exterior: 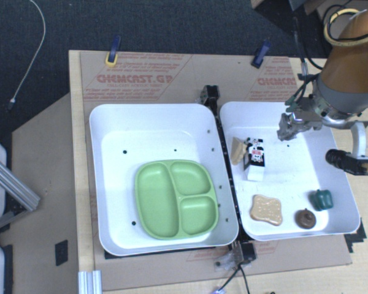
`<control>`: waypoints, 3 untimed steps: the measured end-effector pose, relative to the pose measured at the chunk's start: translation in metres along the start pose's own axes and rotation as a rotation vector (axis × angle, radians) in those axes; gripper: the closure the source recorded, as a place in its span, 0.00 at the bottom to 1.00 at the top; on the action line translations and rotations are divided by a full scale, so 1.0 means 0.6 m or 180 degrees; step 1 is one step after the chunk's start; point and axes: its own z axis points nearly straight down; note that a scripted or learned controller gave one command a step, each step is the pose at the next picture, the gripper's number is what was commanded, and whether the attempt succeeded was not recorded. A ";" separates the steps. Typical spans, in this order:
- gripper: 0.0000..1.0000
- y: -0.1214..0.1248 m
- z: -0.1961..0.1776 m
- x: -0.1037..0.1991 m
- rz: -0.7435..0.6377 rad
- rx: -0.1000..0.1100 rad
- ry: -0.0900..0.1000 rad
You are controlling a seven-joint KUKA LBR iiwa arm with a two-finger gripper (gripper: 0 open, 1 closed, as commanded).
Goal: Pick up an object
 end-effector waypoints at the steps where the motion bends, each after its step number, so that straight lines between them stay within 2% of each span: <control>1: 1.00 -0.002 -0.073 0.003 -0.0001 -0.0004 -0.0001; 2: 1.00 -0.001 -0.107 0.002 0.0000 0.0004 0.0001; 3: 1.00 0.029 -0.097 0.089 -0.0014 0.0009 0.0004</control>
